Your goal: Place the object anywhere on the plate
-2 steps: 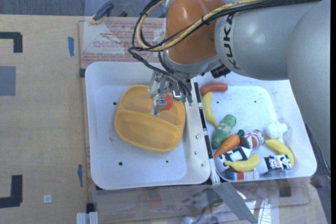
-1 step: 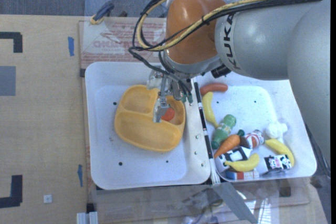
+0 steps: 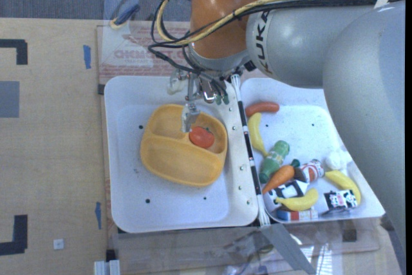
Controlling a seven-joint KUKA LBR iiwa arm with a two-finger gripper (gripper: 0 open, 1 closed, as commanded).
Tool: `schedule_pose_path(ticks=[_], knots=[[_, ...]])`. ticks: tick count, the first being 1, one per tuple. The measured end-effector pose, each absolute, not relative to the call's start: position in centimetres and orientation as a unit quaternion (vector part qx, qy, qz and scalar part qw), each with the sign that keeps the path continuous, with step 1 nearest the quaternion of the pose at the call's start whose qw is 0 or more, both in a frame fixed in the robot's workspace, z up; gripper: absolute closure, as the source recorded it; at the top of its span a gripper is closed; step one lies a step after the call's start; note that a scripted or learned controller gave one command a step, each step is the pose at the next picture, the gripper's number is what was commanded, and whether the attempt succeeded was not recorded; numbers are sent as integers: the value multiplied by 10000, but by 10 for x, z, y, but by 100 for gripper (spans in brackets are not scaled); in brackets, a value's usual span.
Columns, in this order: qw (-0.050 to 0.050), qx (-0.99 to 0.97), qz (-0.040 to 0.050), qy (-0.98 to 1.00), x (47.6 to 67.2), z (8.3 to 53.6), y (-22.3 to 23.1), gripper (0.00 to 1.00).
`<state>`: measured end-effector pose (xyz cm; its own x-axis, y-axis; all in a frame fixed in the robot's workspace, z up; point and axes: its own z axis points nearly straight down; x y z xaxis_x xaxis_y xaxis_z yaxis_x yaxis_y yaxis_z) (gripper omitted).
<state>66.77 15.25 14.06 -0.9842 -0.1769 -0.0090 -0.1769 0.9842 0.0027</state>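
Tomato, small red plastic toy (image 3: 202, 136), lies in the far-right compartment of the yellow divided plate (image 3: 177, 161) in the left white bin (image 3: 129, 203). Gripper (image 3: 191, 118) hangs just above-left; its state cannot be told. Placement looks done.

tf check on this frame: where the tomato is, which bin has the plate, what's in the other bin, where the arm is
1. The tomato lies on the yellow plate. True.
2. The yellow plate sits in the right bin. False: it sits in the left bin; the right bin holds the loose toys.
3. The gripper is above the plate, beside the tomato. True.
4. The carrot is on the plate. False: it lies in the right bin, among the bananas and the green bottle.
5. A red sausage lies near the far edge of the right bin. True.
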Motion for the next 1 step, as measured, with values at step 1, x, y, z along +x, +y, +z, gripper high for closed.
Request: schedule_pose_path(ticks=[1], knots=[[50,-958,14,9954,668,162,118,0]])
